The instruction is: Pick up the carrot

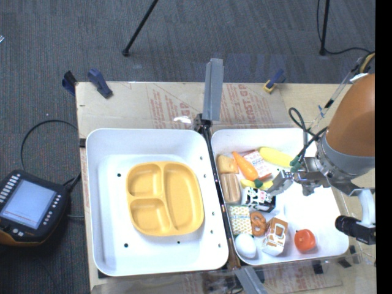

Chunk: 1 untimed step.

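The carrot (pixel 244 165) lies slantwise among crowded toy food in the right bin (pixel 318 250) — awkward to reach. The gripper (pixel 277 185) hovers just beside it; its fingers — spread or pressed together, I cannot tell.

**Two bins, one tray, a clutter of toy food**

A yellow divided tray (pixel 165 198) lies in the left bin (pixel 101 164). The right bin (pixel 324 241) holds a banana (pixel 275 157), a tomato (pixel 304 240), an egg (pixel 246 245) and a pretzel (pixel 258 223). A handheld control pendant (pixel 27 208) rests on the floor at left.
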Available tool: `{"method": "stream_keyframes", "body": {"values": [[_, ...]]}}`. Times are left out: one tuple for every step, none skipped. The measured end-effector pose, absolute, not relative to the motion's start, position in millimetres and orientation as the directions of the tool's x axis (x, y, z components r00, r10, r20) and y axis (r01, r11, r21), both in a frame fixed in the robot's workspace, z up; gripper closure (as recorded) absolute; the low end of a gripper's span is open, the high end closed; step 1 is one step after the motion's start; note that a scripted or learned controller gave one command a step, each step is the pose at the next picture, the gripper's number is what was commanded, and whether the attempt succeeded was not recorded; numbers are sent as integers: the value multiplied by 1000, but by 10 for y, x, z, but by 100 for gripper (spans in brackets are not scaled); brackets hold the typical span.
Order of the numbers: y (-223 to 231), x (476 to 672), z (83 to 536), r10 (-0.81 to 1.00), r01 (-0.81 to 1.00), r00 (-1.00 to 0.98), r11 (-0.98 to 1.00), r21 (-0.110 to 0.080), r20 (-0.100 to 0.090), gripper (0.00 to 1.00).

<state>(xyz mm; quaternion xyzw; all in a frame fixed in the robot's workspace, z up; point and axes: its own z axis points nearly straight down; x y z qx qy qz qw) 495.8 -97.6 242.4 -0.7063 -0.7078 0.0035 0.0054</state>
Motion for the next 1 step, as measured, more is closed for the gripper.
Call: {"method": "stream_keyframes", "body": {"values": [[-822,5752,2187,1000,1000,-28,28,-12,3,0]]}}
